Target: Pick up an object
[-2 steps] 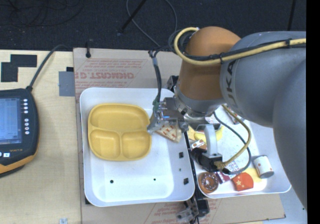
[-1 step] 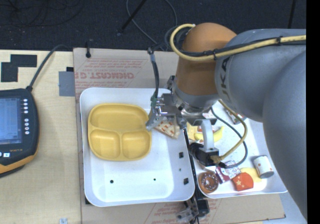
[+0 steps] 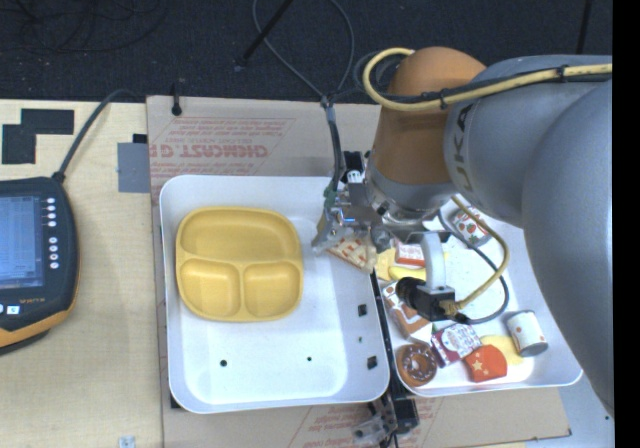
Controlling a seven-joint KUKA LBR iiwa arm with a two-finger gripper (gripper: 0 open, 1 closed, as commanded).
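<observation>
The arm (image 3: 520,156) covers much of the right bin (image 3: 560,371). The gripper (image 3: 345,226) sits at the bins' shared edge, over a waffle-like item (image 3: 352,252); its state cannot be told. A yellow tray (image 3: 240,264) lies in the left bin (image 3: 260,376).

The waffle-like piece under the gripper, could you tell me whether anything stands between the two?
Nothing visible does. The gripper sits right over the waffle piece at the divider between the left bin and the right bin. Other toy foods crowd its right side, and the yellow divided plate lies apart.
</observation>
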